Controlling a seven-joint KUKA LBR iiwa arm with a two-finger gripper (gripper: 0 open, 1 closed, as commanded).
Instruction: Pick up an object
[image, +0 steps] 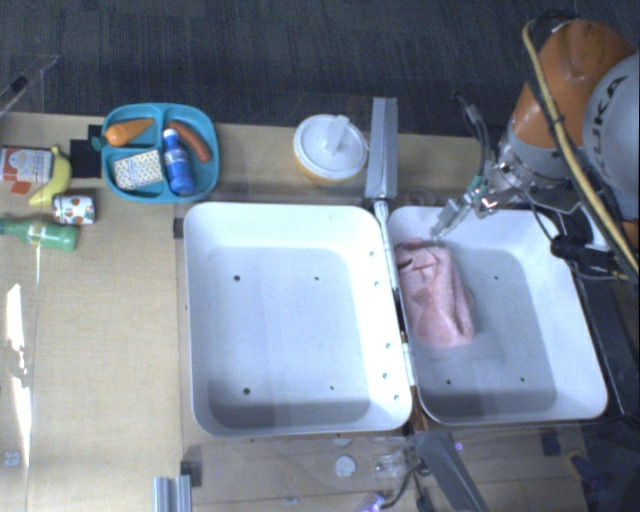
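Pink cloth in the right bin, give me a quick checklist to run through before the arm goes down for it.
1. Target in view: ok. The pink cloth lies crumpled in the right bin, toward its left wall.
2. Nothing on top of the cloth: ok, its upper surface is uncovered.
3. Hand over the target: not ok. The hand sits above the bin's far edge, beyond the cloth.
4. Room on the cloth's left side: not ok. It lies close against the wall shared with the left bin, so a finger may strike there.
5. Hand carrying nothing: cannot tell, the tips are too small and blurred.
6. Cable along the arm free of the bin: ok.
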